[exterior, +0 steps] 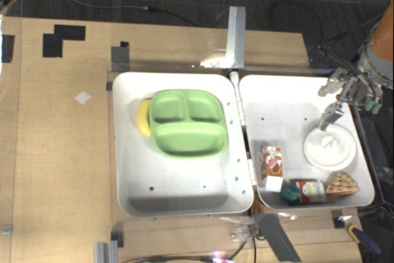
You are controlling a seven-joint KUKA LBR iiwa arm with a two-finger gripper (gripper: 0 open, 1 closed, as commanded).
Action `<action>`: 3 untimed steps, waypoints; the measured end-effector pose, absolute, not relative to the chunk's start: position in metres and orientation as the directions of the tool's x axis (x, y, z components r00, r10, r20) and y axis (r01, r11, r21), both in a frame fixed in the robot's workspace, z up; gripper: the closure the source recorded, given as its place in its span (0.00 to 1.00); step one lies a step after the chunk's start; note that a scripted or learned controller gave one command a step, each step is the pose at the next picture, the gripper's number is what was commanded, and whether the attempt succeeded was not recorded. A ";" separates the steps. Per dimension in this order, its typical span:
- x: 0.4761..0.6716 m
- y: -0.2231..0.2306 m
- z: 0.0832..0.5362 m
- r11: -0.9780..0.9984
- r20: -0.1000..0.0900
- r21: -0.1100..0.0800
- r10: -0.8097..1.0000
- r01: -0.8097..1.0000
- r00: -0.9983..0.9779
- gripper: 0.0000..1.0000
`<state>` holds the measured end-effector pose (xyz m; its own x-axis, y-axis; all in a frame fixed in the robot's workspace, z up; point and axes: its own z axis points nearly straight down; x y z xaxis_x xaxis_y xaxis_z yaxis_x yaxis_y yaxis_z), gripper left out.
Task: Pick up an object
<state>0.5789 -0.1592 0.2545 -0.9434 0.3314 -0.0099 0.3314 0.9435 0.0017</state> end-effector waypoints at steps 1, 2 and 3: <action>0.526 -0.110 0.150 0.953 -0.005 0.002 0.303 0.303 -0.953 0.00; 0.504 -0.122 0.126 0.977 -0.008 0.001 0.211 0.211 -0.977 0.00; 0.493 -0.121 0.090 0.973 -0.022 0.001 0.231 0.231 -0.973 0.00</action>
